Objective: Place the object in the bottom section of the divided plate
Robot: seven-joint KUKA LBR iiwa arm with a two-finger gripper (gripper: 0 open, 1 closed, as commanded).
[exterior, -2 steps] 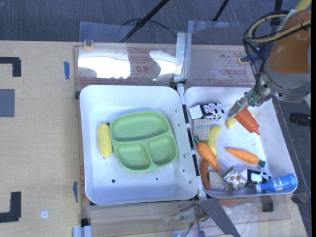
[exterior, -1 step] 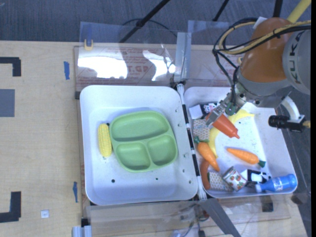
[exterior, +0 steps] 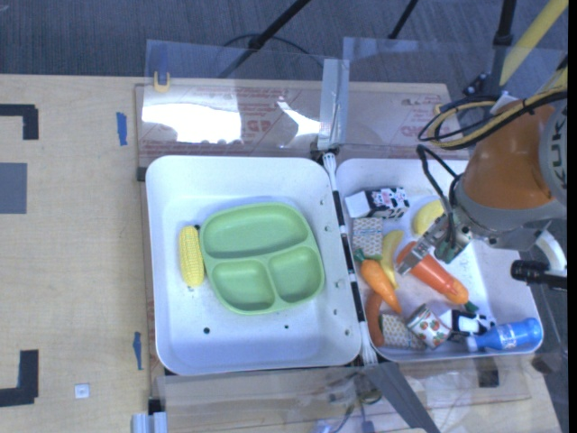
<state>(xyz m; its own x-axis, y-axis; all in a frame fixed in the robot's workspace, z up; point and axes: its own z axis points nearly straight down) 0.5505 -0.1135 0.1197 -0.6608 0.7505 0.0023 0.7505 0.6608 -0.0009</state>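
The green divided plate point(exterior: 261, 257) lies in the left bin point(exterior: 171, 188), with one wide section toward the back and two smaller ones toward the front; nothing rests in it. A yellow corn cob point(exterior: 190, 254) lies against its left rim. My gripper point(exterior: 422, 253) is low in the right bin point(exterior: 505, 269), just above the upper end of a fat orange carrot point(exterior: 442, 279) and beside a yellow banana point(exterior: 393, 246). Nothing is visibly held.
The right bin is crowded: a second carrot point(exterior: 379, 282), a cow-print carton point(exterior: 386, 199), a yellow fruit point(exterior: 428, 213), a patterned pouch point(exterior: 367, 234), a small can point(exterior: 429, 327) and a blue bottle point(exterior: 509, 336). A raised divider point(exterior: 340, 242) separates the bins.
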